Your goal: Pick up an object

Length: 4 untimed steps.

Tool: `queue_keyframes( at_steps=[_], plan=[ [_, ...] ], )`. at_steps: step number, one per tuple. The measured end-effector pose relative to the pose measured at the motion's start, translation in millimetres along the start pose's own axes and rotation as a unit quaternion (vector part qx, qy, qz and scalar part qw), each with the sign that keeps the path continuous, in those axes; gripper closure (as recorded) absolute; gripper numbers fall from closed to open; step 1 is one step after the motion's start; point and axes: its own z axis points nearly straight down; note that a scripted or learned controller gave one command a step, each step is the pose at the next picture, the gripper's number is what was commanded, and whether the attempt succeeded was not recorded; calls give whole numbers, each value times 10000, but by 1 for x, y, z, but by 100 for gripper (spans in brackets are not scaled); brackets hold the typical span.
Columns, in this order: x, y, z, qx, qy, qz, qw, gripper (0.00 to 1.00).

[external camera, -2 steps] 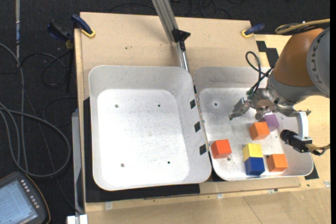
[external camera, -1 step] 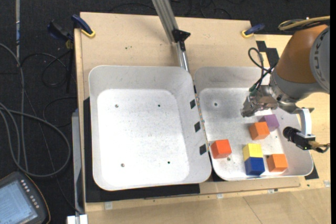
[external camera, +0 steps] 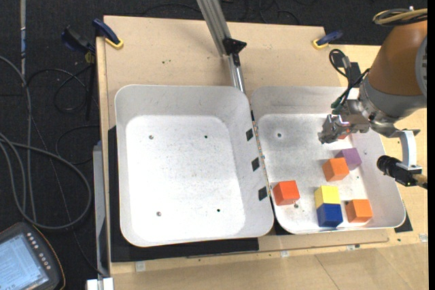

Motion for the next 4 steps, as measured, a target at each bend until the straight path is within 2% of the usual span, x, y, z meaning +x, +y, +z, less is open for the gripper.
queue_keyframes(
  at_steps=[1,3,4],
  plan=[
    [0,2,-54,-10,-6,-3,10000,100],
    [96,15,-50,31,14,-24,10000,100],
    [153,9,-58,28,19,-32,10000,100]
  ],
)
